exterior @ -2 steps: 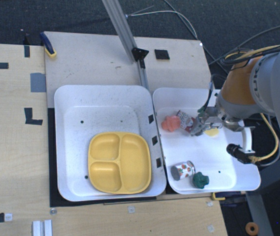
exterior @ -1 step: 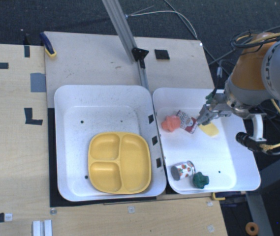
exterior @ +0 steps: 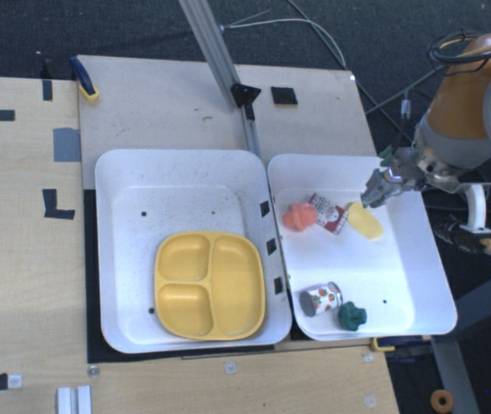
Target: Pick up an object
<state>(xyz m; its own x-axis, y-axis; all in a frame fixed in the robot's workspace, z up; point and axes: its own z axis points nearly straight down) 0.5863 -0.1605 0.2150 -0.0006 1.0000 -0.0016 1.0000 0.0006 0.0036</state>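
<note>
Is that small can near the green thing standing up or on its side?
On its side. The can lies in the right bin, its length running across the floor, beside the green object.

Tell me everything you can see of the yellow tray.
The yellow tray lies flat in the left bin, toward its near right corner. It looks like smooth plastic, squarish with rounded corners, and is split by raised ridges into four compartments, all bare. It rests on the bin's floor, its near edge close to the bin's wall.
</note>
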